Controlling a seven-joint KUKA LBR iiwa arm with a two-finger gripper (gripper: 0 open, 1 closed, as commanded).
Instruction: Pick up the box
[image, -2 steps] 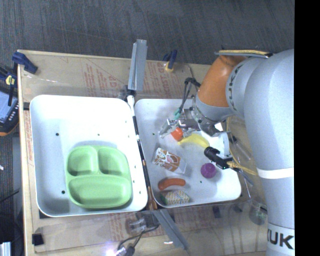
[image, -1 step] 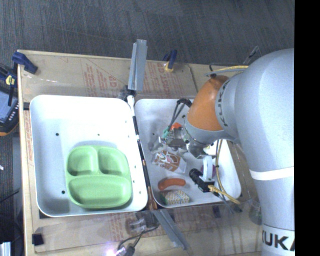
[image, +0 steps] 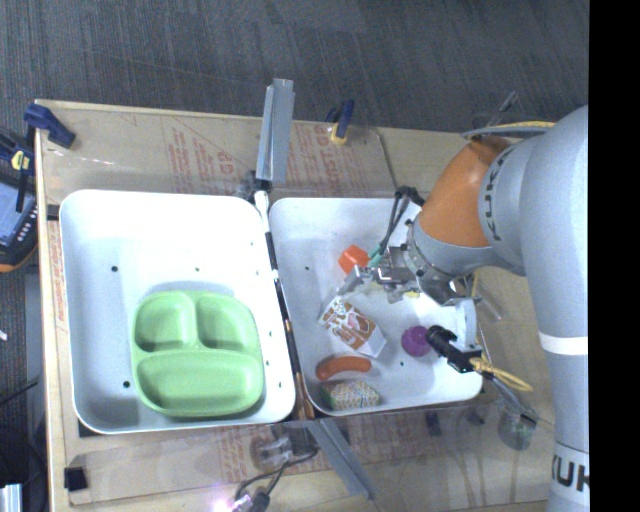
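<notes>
While the tool (image: 372, 272) hovers nearby, the box (image: 351, 325) lies flat.

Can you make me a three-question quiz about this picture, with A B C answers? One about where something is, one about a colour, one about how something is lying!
1. Where is the green tray?
A. left bin
B. right bin
C. bare bench

2. What colour is the small round thing beside the box?
A. yellow
B. purple
C. white

3. How is the box?
A. lying in the bin
B. lifted in the air
C. on the tray

Answers: 1 A, the tray sits in the left bin. 2 B, it looks purple. 3 A, it lies on the right bin floor, left of the gripper.
</notes>
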